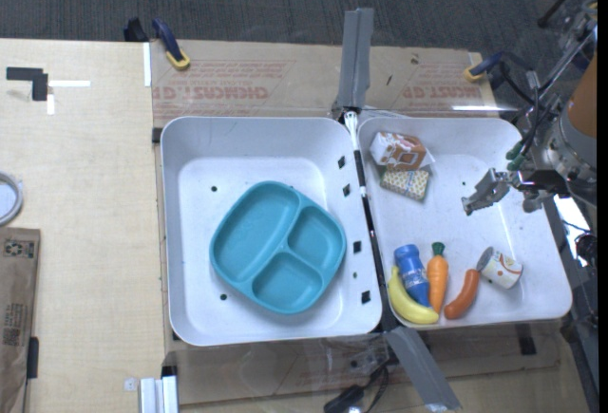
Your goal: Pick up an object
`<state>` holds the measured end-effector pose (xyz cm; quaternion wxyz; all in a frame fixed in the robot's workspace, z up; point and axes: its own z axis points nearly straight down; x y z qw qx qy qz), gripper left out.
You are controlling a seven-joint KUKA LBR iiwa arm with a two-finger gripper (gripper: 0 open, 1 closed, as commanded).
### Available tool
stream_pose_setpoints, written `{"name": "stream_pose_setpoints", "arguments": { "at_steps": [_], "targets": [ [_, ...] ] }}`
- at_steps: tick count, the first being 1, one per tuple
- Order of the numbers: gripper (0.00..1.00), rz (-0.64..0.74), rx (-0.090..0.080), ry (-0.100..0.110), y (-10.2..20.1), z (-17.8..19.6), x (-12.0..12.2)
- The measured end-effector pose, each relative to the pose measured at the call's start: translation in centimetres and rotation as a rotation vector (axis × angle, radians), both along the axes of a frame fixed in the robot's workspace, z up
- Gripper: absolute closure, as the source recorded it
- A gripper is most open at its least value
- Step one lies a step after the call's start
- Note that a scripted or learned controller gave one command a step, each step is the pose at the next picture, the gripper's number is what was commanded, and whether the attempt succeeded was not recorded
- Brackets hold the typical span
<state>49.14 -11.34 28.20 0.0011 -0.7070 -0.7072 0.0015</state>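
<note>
Lying along the near wall of the right bin (532,307) is a cluster of toy food: a yellow banana (410,304) curved against the near left corner, a blue bottle (411,271) just behind and touching it, an orange carrot (436,276) upright beside the bottle, and a red-orange sausage (463,294) slanted a little further right. Just right of the sausage sits a small white cup (501,269) tipped on its side. The left bin (190,240) carries a teal divided plate (277,247) with three compartments, set at an angle near its middle.

Further back, the end effector (483,193) hangs over the right bin's middle, reaching in from the right side, its grey fingers (475,200) pointing left and down with nothing between them; whether they are spread wide or drawn close I cannot tell. It is well apart from the food cluster and the cup.

Toward the far left corner of the right bin lies a crumpled snack packet (403,164), brown and white. Beyond both bins, the surface (76,155) is covered by brown cardboard (256,79) held with blue-and-yellow clamps (171,45).
</note>
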Motion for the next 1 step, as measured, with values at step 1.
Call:
{"name": "stream_pose_setpoints", "arguments": {
  "at_steps": [1],
  "targets": [
    [0.0, 0.159, 0.002, -0.002, -4.62, -16.77, -1.39]
  ]
}}
